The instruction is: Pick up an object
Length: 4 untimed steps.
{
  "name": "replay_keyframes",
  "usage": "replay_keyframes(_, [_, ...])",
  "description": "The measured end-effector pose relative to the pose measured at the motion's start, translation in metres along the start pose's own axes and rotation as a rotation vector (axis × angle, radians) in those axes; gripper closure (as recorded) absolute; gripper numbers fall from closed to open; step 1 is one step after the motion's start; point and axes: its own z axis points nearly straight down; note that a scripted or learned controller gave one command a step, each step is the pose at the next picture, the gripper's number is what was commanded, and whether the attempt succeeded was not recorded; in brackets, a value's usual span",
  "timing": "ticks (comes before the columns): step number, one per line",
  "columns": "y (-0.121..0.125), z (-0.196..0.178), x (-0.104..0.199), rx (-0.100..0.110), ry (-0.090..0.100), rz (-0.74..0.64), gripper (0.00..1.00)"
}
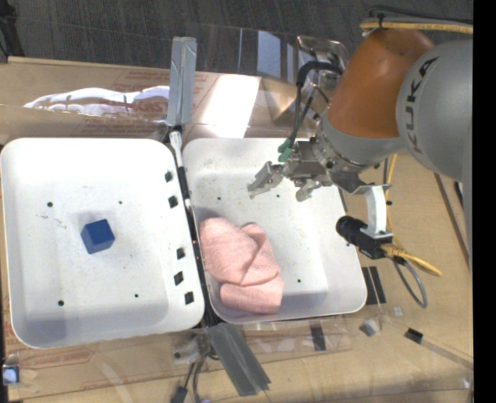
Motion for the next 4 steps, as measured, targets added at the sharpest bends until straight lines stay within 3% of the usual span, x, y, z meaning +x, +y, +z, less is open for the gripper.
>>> replay_keyframes(1, [-0.007,0.153,-0.03,0.002,0.001,0.049,0.0])
replay_keyframes(2, [-0.012,0.174,-0.003,-0.003,0.001,-0.039,0.0])
replay_keyframes(3, [-0.051,0.145,-0.025,-0.002,0.002,-0.042,0.0])
replay_keyframes(4, [-0.031,0.174,-0.011,-0.003,0.001,-0.125,0.0])
